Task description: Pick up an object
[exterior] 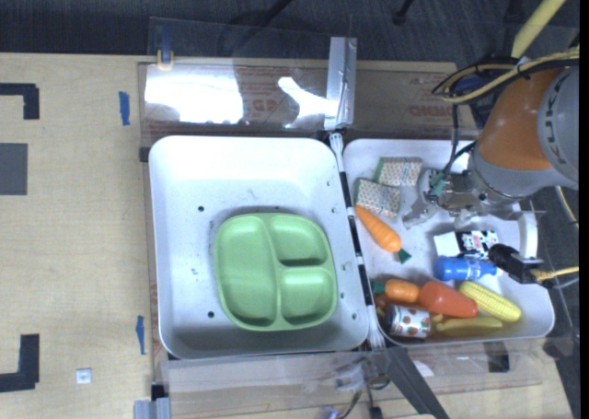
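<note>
My claw [431,203] hangs low in the right bin [538,320], near the upper middle of it, and my grey arm with its orange band comes in from the right side of the picture. I cannot tell how wide my claw is, and I see nothing held in it. Just left of my claw lie two small checked packets [387,183], and below them a toy carrot [379,228] lies on a slant near the wall between the bins. Below my claw are a white box [449,243] and a blue bottle [465,269]. Along the bottom edge of this bin sit a small can [409,322], an orange and red pepper toy [431,296] and a yellow corn cob [490,301], all packed close together. There is a little bare white floor in the middle of the bin, between the carrot and the box. The left bin [184,224] holds a green tray [274,269] with three parts, with lots of open floor around it.
</note>
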Controlling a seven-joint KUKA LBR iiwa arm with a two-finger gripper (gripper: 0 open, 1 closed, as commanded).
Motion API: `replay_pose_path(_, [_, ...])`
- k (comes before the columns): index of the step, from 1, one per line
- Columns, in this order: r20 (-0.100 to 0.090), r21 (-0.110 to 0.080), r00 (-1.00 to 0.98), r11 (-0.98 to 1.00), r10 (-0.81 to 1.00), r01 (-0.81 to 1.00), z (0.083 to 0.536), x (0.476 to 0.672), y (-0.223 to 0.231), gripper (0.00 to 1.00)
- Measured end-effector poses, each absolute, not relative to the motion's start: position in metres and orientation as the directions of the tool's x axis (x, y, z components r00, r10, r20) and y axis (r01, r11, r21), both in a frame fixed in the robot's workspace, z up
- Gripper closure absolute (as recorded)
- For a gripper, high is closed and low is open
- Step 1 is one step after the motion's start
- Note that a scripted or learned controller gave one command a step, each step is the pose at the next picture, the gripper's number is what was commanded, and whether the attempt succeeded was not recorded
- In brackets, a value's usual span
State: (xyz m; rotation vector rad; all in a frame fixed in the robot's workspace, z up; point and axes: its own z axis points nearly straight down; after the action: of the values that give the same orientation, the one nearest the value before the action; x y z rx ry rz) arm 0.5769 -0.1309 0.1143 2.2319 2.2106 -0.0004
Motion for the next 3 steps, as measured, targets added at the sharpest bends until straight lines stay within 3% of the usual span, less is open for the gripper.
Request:
replay_pose_path(1, [0.008,-0.003,-0.001,0.001,1.000,1.000,0.085,0.640,-0.190,0.00])
replay_pose_path(2, [0.022,0.006,0.193,-0.193,0.981,0.981,0.091,0.586,-0.206,0.00])
replay_pose_path(3, [0.010,0.007,0.194,-0.194,0.981,0.981,0.099,0.584,-0.210,1.00])
